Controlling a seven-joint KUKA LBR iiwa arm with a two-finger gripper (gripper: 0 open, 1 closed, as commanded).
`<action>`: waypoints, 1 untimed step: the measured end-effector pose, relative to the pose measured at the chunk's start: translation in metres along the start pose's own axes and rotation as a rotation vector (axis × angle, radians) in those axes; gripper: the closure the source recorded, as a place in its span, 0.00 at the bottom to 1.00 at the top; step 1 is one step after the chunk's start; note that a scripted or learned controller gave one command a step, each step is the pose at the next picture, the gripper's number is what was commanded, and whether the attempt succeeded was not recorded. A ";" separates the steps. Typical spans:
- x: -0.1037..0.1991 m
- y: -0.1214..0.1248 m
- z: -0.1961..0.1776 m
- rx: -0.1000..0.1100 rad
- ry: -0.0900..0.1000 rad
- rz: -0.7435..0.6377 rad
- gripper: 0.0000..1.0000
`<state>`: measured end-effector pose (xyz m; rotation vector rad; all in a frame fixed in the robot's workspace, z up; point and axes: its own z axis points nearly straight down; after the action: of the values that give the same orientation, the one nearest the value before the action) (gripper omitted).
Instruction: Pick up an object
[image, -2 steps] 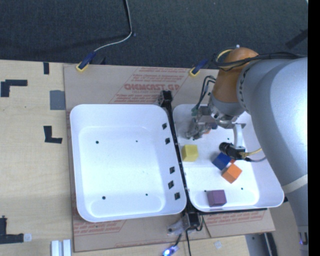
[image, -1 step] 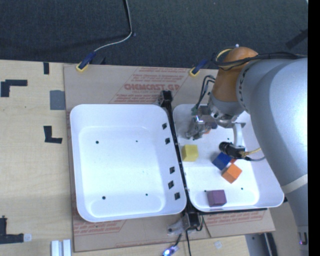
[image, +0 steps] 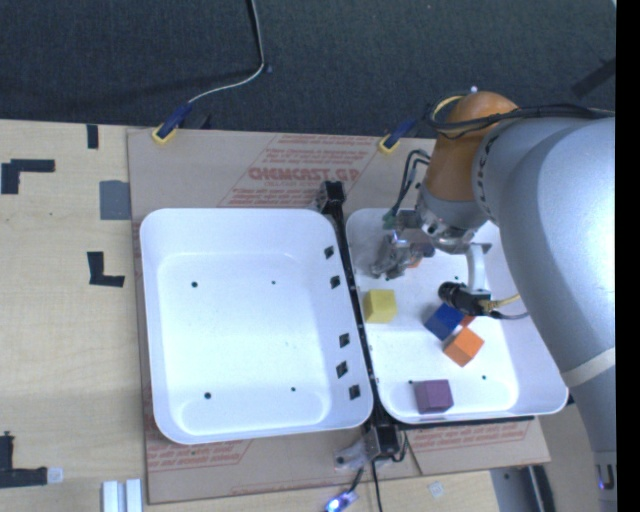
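Note:
The right bin (image: 520, 395) holds a yellow cube (image: 380, 306), a blue block (image: 442, 322), an orange block (image: 463, 346) and a purple block (image: 432, 396). My gripper (image: 392, 262) hangs low in the bin's back left part, just above and behind the yellow cube. Nothing shows between its tips. The blue and orange blocks touch each other to the gripper's right and nearer the front. The purple block lies alone by the front rim.
The left bin (image: 160, 300) stands beside the right one, with a black divider strip (image: 345, 300) between them. The grey arm with its orange band (image: 455, 160) covers the right bin's back right part. Both bins rest on a cardboard sheet (image: 290, 165).

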<state>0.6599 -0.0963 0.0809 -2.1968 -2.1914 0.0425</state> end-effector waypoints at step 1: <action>0.001 0.000 0.000 -0.001 -0.002 0.001 1.00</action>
<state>0.6598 -0.0955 0.0809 -2.1998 -2.1919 0.0441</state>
